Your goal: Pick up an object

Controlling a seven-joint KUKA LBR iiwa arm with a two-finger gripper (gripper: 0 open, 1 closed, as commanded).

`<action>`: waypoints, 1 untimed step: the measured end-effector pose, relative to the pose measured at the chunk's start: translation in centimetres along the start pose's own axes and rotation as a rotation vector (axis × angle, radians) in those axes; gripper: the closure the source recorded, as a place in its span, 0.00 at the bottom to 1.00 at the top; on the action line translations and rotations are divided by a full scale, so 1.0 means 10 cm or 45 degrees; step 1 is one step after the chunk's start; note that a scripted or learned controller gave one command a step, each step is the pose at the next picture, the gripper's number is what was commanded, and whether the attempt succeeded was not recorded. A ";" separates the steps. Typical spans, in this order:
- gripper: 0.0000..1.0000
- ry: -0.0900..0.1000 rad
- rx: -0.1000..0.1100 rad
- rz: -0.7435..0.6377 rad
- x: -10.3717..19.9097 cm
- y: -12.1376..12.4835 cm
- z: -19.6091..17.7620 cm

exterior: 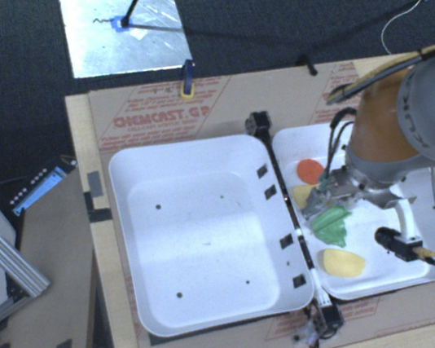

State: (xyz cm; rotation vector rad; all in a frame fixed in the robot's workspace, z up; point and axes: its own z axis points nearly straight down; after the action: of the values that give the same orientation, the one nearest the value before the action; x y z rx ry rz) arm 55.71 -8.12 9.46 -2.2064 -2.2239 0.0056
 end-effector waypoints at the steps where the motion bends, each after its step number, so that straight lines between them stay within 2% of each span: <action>1: 1.00 -0.005 -0.015 0.006 -0.04 0.03 -0.18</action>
State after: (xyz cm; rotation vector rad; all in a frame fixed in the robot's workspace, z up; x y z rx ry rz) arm 56.01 -8.49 11.24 -2.2191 -2.2269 -0.0030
